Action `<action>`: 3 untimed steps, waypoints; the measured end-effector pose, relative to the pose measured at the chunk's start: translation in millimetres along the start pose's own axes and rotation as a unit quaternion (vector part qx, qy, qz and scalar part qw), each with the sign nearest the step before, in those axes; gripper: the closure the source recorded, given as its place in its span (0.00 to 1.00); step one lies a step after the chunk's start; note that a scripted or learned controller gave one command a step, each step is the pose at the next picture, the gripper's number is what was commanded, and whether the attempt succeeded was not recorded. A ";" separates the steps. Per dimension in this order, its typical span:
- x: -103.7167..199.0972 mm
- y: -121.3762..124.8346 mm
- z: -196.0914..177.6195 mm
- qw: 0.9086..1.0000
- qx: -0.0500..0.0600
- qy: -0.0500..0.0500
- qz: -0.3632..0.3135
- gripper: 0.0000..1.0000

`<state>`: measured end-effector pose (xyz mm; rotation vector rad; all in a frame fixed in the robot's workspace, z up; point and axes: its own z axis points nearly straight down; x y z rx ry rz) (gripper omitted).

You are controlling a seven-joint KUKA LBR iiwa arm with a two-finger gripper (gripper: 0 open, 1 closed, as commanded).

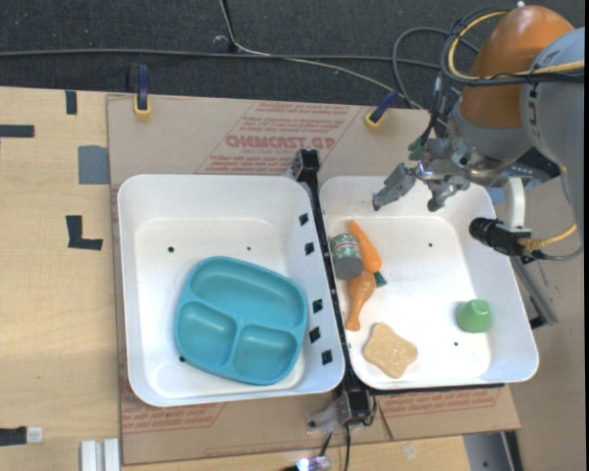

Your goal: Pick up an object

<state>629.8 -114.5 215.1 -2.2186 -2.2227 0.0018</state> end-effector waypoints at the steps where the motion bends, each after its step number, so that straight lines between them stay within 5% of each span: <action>1: 8.8 -5.0 59.9 1.000 0.003 0.000 0.000 0.00; 3: 18.7 -4.1 131.6 1.000 0.000 -0.001 0.000 0.00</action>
